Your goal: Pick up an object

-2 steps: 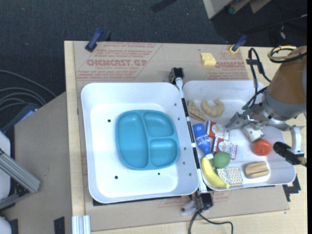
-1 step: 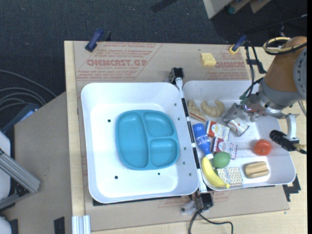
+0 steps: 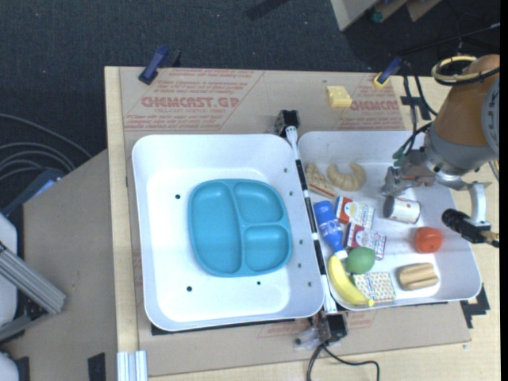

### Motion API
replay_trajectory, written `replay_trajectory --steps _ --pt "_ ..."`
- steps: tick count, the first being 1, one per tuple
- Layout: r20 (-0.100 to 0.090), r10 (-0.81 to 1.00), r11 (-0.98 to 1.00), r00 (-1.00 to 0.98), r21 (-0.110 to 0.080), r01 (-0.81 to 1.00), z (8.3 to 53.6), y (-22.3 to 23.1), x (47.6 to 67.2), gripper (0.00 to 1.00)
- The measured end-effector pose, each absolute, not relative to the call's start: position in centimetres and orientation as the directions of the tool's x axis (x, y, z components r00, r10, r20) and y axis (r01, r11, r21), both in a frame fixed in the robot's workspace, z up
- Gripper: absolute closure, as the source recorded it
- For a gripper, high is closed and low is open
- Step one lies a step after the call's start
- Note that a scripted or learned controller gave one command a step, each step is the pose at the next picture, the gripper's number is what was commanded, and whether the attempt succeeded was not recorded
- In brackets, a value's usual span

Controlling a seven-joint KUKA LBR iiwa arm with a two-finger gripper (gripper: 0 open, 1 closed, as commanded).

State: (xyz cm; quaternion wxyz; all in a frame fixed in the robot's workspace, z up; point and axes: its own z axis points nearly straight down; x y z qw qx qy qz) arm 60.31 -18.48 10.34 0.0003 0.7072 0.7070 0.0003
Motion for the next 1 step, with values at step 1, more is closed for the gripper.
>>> replay_trajectory --steps 1 --pt "-0.001 1.0 -0.001 0.001 -0.016 1.0 8.79 -12.71 64.46 1.0"
